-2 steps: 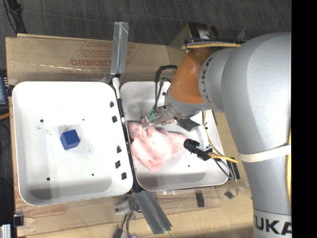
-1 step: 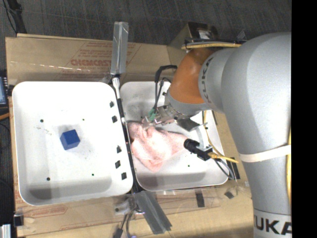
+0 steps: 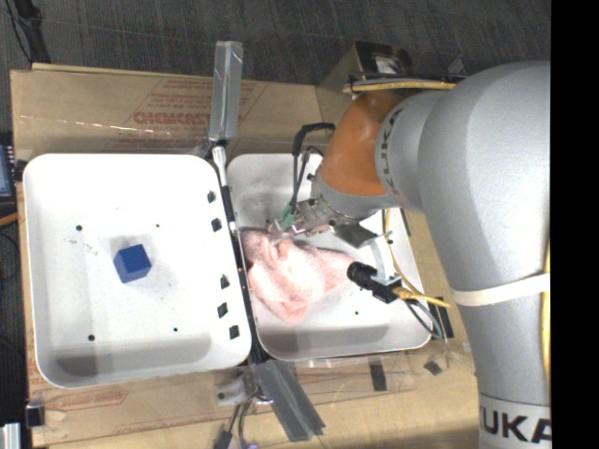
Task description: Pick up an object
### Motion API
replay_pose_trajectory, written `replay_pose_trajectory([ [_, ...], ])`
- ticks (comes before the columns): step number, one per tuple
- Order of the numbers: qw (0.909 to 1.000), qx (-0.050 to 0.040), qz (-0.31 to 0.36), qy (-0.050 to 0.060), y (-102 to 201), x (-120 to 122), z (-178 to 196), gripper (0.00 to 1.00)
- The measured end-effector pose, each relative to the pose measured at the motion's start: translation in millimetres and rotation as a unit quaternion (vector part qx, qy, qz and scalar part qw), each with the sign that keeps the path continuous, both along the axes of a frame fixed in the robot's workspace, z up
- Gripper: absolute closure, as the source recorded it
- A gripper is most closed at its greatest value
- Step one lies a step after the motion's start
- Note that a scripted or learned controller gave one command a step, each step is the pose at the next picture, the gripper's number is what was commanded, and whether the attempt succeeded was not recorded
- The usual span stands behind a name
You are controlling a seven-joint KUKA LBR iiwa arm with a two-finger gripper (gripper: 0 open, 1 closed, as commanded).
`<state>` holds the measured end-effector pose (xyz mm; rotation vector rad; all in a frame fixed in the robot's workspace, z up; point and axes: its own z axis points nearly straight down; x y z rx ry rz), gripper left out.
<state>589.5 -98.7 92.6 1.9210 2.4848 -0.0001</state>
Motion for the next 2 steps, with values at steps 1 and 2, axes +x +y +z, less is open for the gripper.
replay_pose_trajectory([
  [1, 1.0, 0.0, 0.002, 0.001, 1, 0, 10, 1.0],
  [2, 0.9777, -0.0002, 0.21, 0.0, 41, 39, 114, 1.0],
])
